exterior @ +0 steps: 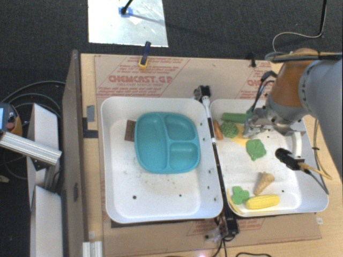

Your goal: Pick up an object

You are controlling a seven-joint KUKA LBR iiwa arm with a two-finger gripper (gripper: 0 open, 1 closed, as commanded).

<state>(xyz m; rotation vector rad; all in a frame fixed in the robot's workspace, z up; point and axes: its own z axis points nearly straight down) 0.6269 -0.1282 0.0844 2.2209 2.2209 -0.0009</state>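
The right bin holds several toy foods. A green bar and a knobbly green piece lie at its far left, next to an orange carrot. A leafy green piece sits mid-bin, with a small yellow piece beside it. At the near edge lie a tan cone, a small green piece and a yellow corn cob. My gripper is low in the bin's far part, just right of the knobbly green piece and above the leafy one.
The left bin holds a teal divided plate and a brown block at the plate's left. The rims of the two bins meet along a central ridge. The arm covers the right bin's far right corner.
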